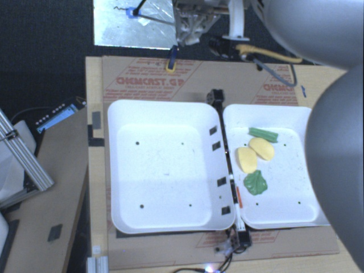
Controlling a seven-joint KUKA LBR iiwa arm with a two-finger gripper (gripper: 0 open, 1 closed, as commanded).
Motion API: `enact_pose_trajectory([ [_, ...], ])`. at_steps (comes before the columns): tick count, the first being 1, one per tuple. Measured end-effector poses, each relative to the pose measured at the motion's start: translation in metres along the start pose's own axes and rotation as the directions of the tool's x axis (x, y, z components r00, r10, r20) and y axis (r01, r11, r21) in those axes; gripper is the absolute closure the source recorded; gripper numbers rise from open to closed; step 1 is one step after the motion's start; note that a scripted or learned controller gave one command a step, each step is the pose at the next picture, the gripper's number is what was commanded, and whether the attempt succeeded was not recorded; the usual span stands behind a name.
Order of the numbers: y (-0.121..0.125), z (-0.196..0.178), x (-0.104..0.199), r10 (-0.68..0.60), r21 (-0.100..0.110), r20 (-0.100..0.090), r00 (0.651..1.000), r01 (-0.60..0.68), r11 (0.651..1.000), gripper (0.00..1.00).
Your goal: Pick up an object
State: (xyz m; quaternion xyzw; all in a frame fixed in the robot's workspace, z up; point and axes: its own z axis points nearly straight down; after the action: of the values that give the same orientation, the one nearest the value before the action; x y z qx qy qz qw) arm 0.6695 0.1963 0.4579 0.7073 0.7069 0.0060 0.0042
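Several small items lie in the right bin (284,212): a long green piece (263,133) at the back, a yellow piece (262,148) just in front of it, a second yellow piece (247,160) touching it on the left, and a green leafy piece (255,182) nearest the front. My gripper (189,34) hangs high at the top of the view, beyond the back edge of the bins and well away from all the items. Nothing shows under its tip.
The left bin (165,166) stands beside the right one, with a black clip rail (224,152) between them. My grey arm (335,135) covers the right bin's right side. A yellow and blue clip (171,61) sits on the cardboard behind the bins.
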Motion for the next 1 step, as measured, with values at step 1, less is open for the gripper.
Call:
enact_pose_trajectory([
  [1,-0.0008,0.0195,-0.0753,0.005,0.013,0.005,1.000,-0.005,1.000,1.00],
])
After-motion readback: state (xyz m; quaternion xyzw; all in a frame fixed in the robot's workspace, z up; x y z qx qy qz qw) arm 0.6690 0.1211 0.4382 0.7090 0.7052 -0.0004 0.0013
